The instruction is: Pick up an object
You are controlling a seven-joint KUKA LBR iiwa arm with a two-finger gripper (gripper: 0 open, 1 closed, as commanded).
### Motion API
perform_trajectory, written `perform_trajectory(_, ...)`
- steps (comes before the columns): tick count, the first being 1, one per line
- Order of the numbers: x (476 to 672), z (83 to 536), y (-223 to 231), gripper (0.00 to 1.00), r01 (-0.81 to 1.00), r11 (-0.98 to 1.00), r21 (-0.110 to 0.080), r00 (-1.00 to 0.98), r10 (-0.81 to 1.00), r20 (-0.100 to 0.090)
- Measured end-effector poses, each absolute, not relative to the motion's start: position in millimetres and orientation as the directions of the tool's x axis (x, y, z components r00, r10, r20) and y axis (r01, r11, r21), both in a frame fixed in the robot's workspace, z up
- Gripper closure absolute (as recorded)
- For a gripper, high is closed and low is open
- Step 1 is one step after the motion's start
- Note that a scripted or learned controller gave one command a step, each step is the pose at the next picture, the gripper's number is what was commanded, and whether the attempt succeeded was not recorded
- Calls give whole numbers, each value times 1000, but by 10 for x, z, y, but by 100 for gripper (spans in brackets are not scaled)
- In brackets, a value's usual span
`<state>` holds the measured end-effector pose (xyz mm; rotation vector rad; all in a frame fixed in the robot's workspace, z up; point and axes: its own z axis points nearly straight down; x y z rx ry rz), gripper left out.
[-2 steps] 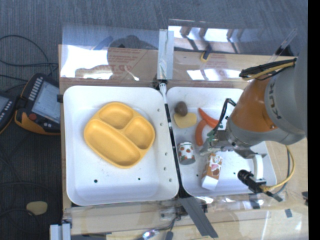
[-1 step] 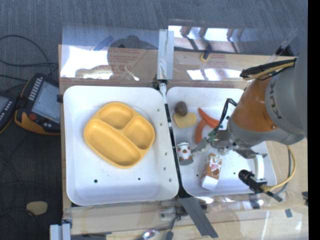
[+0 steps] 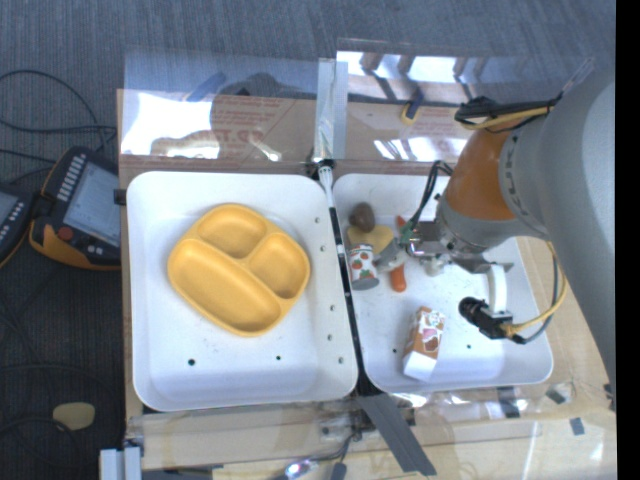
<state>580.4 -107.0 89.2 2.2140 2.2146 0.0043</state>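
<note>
Two shallow white plastic bins sit side by side; the left bin (image 3: 150,368) bears one glossy yellow three-compartment plate (image 3: 238,266). In the right bin (image 3: 520,363), left of the grey arm's gripper (image 3: 418,253), cluster a brown rounded lump (image 3: 361,214), small printed cup (image 3: 363,266) and orange stick (image 3: 399,279); one printed carton (image 3: 424,341) lies below. Its grip cannot be judged.

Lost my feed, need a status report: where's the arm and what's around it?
Gripper low in right white bin. Small orange piece beside it. Printed carton nearer front. Yellow divided plate in left bin.
</note>
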Motion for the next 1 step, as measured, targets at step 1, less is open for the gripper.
perform_trajectory(1, 5807, 987, -1064, 100, 1000, 1, 9, -1, 1000, -4)
